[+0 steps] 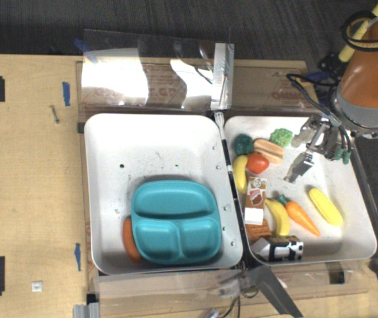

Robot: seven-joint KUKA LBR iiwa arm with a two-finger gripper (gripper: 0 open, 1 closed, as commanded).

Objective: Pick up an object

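Teal divided tray (176,228) covers something orange, perhaps food (128,238).

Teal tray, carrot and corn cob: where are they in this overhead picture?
teal tray (176,229), camera view, on the ridge where its compartments meet.
carrot (302,218), camera view, on the middle of its orange body.
corn cob (325,206), camera view, on the middle of its yellow length.
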